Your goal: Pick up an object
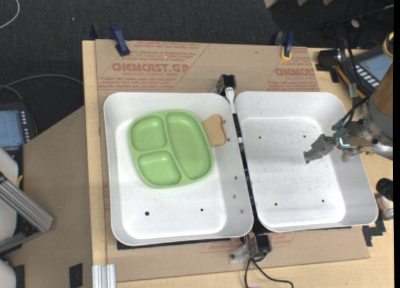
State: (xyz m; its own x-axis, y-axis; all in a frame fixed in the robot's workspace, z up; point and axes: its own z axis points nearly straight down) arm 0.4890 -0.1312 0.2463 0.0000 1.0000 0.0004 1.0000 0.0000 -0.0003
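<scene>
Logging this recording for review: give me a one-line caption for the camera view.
Gripper over the right bin; green divided plate and tan slice lie in the left bin.

A light green plastic plate with three compartments [172, 148] is lying flat and upright in the left white bin [125, 218], toward its far edge. A small tan, flat, bread-like piece [215, 130] is resting against the plate's right rim, near the bin's far right corner.
</scene>
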